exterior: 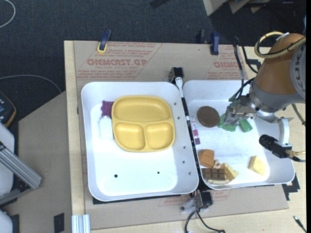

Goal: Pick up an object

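The claw (233, 116) sits low in the right bin (272, 178) over a green object (243, 125); its grip state is unclear

The setting was a robotics lab or test cell. A grey arm (284, 76) with an orange band reached over a bench (146, 57) surfaced with brown board printed "CHEMCAST GP". Clamps (103, 41) fixed the board at its far edge. Two white bins (92, 130) sat side by side on it. Cables (29, 81) ran across dark carpet (48, 13), and aluminium framing (19, 166) stood at left.
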Motion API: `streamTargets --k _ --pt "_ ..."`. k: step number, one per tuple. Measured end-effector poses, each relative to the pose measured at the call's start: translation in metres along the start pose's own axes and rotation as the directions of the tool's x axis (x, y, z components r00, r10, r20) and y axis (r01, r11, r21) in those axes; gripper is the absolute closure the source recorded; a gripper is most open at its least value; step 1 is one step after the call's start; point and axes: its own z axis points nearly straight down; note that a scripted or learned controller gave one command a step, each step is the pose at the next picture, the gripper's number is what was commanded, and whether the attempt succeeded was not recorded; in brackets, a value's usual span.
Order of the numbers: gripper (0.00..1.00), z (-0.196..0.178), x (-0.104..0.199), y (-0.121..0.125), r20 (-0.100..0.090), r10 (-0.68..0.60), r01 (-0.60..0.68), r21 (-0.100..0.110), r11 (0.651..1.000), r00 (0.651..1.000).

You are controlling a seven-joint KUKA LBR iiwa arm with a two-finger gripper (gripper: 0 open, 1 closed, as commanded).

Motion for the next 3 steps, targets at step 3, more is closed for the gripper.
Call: streamTargets --k 3 --pt "1.00 -0.085 0.042 -0.022 -0.004 -0.003 0.003 0.009 1.000 1.000"
